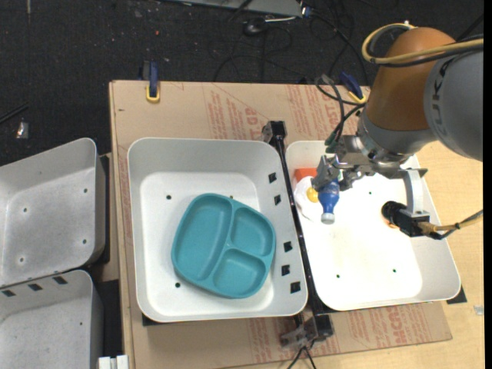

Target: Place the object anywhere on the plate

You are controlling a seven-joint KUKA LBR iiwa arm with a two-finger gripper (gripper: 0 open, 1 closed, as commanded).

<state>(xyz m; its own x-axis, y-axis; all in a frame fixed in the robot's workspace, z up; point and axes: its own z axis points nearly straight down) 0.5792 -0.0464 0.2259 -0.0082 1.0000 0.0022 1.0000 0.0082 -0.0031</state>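
The pincer [332,177] hung over the right bin [384,283]; I cannot tell its state. A blue bottle [328,202] lay just below it, long axis nearly vertical in the view. The plate [223,244] sat well left.

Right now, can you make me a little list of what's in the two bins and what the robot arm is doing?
left bin: holds a teal plate with three sections, nothing on it
right bin: small blue object near its left wall, with something orange and yellow beside it
arm: reaches in from the right, over the right bin
gripper: just above the blue object; grip cannot be told
task: not yet done
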